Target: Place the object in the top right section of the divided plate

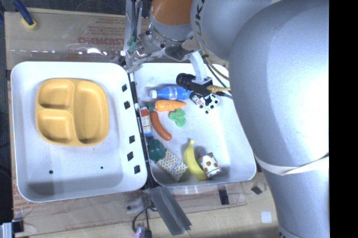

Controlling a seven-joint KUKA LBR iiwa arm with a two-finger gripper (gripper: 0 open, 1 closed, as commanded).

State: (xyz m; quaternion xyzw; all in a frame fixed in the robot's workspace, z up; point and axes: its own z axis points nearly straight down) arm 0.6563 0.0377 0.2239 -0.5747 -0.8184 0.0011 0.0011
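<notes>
Gripper (pixel 133 47) is seen over the bin divider, open or shut cannot be told; carrot (pixel 169 106), judged the likely pick, is lying in the right bin (pixel 230 126), well apart from the plate (pixel 71 111); probably light, stiff, slick, best taken mid-body.

yellow divided plate (pixel 71 111) | white bins (pixel 33 175) | yellow banana (pixel 193 161) | orange carrot (pixel 169 106) | blue bottle (pixel 170 93)

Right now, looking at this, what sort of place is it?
Probably a robotics lab bench for pick-and-place trials: an industrial arm reaches over two white bins, one holding a yellow divided plate, the other toy food like a banana.
</notes>
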